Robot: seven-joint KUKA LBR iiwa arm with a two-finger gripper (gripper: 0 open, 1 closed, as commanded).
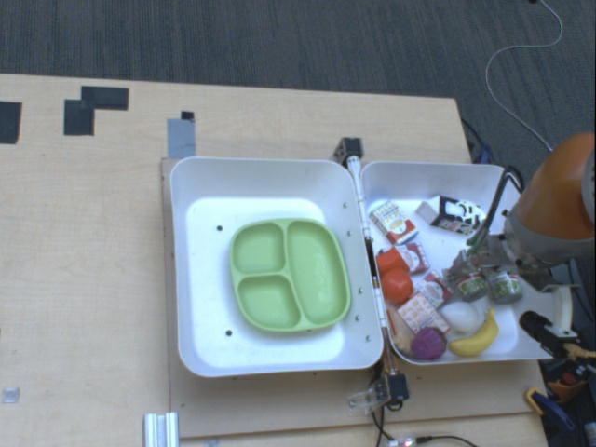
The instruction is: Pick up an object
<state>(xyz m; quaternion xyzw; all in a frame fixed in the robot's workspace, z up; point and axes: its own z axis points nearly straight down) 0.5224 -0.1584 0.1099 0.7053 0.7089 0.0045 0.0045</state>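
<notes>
The right bin (438, 170) holds a jumble of small items. Among them are a yellow banana (475, 339), a purple ball (428, 344), a white round piece (459, 317), a red-orange block (395, 277), a red and white packet (392, 220) and a black and white pack (458, 213). My gripper (479, 276) hangs low over the right side of this bin, just above the banana and the white piece, among greenish and grey items. The arm's orange band (559, 198) rises behind it.
The left bin (200, 250) carries a light green divided plate (289, 275). A metal clamp (350, 149) sits where the two bins meet at the back. Cables and tools lie off the bench at the lower right (559, 380).
</notes>
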